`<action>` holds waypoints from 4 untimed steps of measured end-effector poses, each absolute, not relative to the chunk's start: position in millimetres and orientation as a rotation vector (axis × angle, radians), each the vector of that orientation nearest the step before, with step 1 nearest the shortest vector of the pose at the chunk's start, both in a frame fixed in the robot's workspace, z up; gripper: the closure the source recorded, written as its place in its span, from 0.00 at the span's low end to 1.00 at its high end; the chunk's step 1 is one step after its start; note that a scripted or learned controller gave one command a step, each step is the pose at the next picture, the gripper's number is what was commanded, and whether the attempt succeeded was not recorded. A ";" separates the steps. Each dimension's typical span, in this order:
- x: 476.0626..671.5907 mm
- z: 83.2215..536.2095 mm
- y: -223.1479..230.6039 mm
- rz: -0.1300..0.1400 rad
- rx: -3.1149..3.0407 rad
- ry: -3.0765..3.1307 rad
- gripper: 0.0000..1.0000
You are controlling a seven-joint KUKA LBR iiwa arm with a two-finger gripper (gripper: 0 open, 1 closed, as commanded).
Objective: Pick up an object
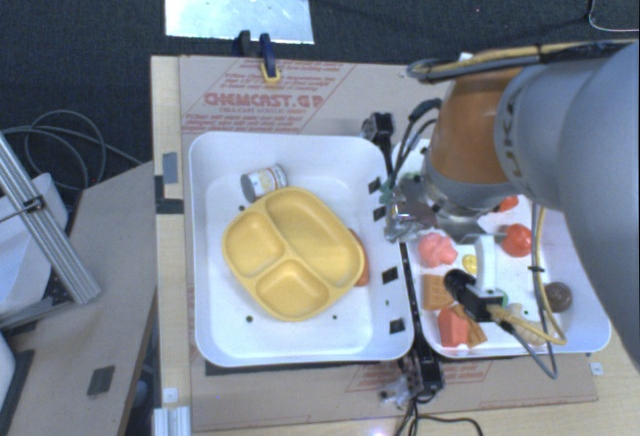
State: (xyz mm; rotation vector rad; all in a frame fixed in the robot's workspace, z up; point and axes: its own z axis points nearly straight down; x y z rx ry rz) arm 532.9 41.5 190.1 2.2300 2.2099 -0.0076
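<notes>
My gripper (pixel 402 216) hangs low over the left edge of the right bin (pixel 590 329), close to the wall between the two bins. The thick grey arm and its orange band cover the bin's upper half. Just to the lower right of the gripper lies a pink toy (pixel 435 249). Below that are an orange waffle-like piece (pixel 435 290) and a red piece (pixel 452 326). A red-orange tomato (pixel 516 239) and a brown ball (pixel 557 296) sit further right. Nothing is visibly held.
The left bin (pixel 202 224) holds a yellow divided plate (pixel 292 252) and a small jar (pixel 263 182) lying on its side behind the plate. A bit of orange (pixel 362 273) pokes out beneath the plate's right edge. Cardboard lies beneath both bins.
</notes>
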 end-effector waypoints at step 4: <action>487.1 229.7 35.5 0.004 2.213 2.228 1.00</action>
